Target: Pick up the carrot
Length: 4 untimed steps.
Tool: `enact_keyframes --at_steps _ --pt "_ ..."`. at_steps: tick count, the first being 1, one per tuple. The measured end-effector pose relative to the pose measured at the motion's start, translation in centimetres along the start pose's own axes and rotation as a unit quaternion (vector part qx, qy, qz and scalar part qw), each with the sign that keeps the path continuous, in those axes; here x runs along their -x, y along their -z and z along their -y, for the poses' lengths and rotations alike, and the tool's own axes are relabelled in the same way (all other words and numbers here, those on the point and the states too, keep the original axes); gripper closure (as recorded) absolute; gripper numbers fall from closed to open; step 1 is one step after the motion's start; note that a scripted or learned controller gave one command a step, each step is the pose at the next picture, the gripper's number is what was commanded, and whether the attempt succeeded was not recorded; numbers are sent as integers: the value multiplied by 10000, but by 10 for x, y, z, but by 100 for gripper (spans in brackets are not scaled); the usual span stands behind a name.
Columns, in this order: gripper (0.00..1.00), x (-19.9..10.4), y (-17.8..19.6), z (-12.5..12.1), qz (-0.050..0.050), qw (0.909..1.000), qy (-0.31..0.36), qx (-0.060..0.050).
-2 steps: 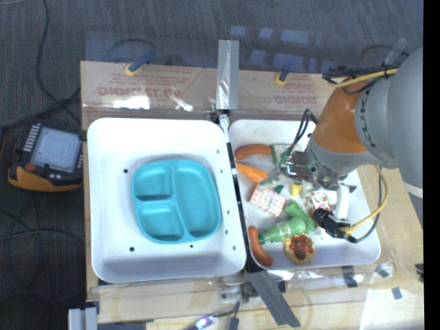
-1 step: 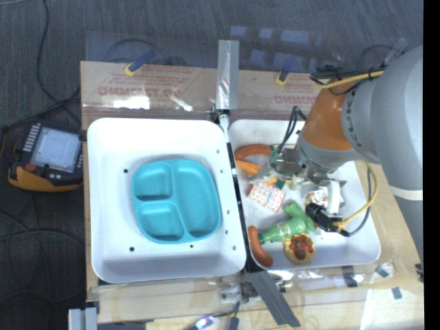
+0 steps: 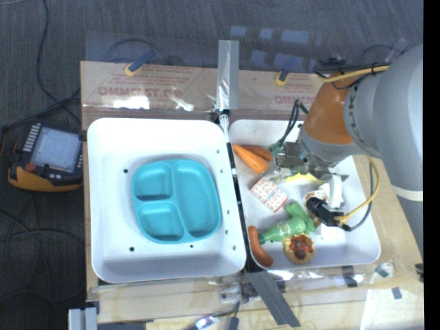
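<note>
The carrot (image 3: 251, 157), upper middle of the frame, looks light, stiff, smooth; grip its thick middle. I cannot tell how the gripper (image 3: 287, 158) stands.

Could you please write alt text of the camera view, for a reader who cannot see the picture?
A grey robot arm with an orange band reaches from the right into the right white bin, its gripper close beside an orange carrot. The left bin holds a turquoise divided tray.

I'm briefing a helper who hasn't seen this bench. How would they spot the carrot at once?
Look in the right-hand white bin, at its far left corner beside the divider. The carrot lies there, left of the hand: a plain orange tapered stick, unlike the patterned box just below it.
</note>
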<state>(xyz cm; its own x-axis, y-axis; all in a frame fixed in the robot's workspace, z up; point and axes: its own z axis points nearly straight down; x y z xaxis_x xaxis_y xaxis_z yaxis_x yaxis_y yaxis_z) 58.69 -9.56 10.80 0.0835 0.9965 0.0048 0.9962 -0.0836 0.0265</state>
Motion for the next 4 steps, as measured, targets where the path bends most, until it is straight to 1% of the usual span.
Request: enact_keyframes --at_steps 1,2,3,4 --pt "100 -55 125 -53 50 9998 -127 -158" --pt "0 -55 125 -53 51 9998 -128 -158" --pt "0 5 -6 -30 42 9997 -199 -168" --pt "100 4 0 -29 44 9996 -196 -202"
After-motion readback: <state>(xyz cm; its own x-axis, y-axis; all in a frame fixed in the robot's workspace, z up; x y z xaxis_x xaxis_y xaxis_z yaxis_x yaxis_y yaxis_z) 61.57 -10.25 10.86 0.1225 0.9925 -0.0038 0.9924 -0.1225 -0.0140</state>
